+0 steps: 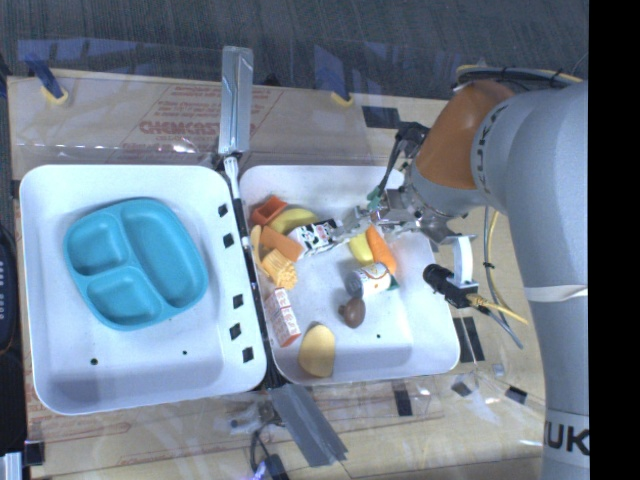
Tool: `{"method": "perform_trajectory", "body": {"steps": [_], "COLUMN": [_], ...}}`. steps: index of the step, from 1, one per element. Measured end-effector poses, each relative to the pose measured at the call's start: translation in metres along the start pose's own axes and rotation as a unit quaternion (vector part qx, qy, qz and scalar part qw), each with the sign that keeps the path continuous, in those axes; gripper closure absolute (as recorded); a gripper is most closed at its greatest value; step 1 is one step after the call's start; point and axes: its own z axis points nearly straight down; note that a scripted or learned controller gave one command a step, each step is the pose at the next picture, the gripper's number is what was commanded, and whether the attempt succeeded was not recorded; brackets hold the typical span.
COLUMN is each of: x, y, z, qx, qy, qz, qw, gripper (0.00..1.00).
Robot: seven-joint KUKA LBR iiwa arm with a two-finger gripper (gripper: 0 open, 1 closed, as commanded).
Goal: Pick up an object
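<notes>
Camera view: Two shallow white bins are seen side by side on the bench, with the grey arm (530, 168) reaching in from the right edge. The left bin (40, 368) carries a blue divided plate (135, 260). The right bin (425, 343) carries the clutter from which one thing is to be picked: an orange carrot (381, 249), a yellow piece (360, 247) touching it, a banana (290, 219) near the bin's far left corner, a small black-and-white item (318, 235), a corn cob (279, 266), a carton (283, 318) along the left wall, a brown item (352, 312) and a pale yellow fruit (317, 350) at the near wall. The tool (372, 216) is seen low over the bin's far right part, just beside the carrot; whether it is open or closed cannot be told, and nothing is seen held in it.

The carrot appears the likeliest target. A failed grasp is judged possible: the carrot and yellow piece are packed close, so either could be nudged aside, or both could be caught and dropped.
</notes>
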Motion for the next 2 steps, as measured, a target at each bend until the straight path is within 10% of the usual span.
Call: {"method": "perform_trajectory", "body": {"steps": [2], "x": [-0.008], "y": [0.0], "z": [0.023], "qx": [0.012], "qy": [0.003], "qz": [-0.016], "qw": [0.9998], "gripper": [0.0]}}
